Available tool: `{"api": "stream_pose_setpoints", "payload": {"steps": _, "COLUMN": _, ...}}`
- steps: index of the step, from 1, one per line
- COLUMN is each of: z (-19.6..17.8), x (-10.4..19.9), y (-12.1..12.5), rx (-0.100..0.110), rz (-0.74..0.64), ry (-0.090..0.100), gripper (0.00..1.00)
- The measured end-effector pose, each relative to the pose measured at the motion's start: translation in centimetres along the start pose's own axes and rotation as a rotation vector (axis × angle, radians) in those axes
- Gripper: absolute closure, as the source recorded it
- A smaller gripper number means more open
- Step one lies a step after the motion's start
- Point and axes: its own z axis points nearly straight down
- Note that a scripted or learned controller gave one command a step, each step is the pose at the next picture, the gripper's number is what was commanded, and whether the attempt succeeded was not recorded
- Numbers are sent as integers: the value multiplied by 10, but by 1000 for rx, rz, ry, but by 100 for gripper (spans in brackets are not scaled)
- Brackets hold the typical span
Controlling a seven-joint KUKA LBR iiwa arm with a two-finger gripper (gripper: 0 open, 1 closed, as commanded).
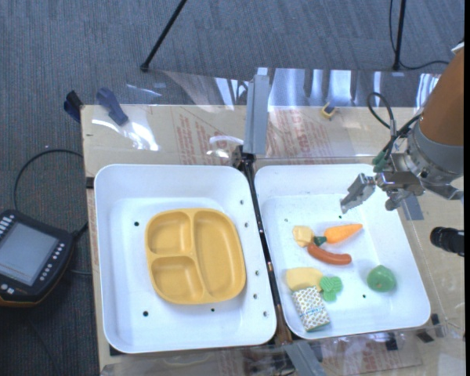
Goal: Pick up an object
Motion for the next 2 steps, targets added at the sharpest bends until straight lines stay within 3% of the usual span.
{"api": "stream_pose_setpoints", "payload": {"steps": 1, "z": 11, "x": -15, "y": -32, "rx": 0, "rz": -22, "ry": 0, "gripper": 0}}
{"api": "stream_pose_setpoints", "payload": {"steps": 2, "z": 16, "x": -22, "y": -15, "rx": -3, "rz": -133, "ry": -1, "gripper": 0}}
